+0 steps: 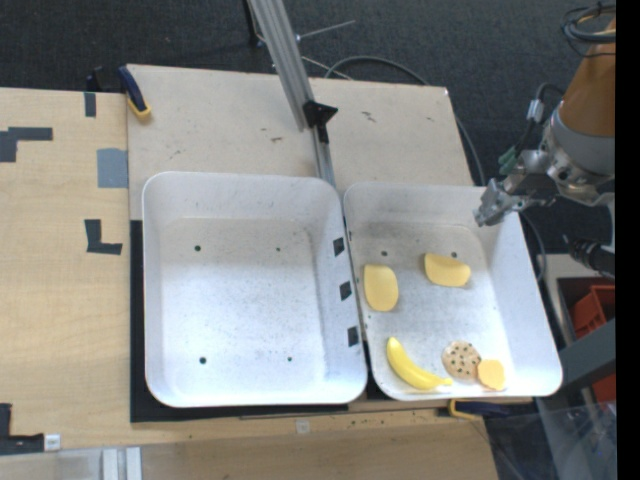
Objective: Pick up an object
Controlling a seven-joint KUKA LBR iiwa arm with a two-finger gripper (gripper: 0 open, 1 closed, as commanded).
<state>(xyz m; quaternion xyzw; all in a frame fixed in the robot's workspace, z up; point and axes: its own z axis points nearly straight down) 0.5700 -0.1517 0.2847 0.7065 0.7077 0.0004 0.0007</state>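
though the gripper (492,206) state is unclear, the banana (413,367) looks light, smooth, best pinched across its middle.

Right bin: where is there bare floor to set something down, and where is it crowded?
In the right bin, the back strip is bare, behind the yellow oval piece and the yellow wedge. The front is crowded: banana, speckled cookie and orange piece sit close together. The gripper hovers at the back right rim.
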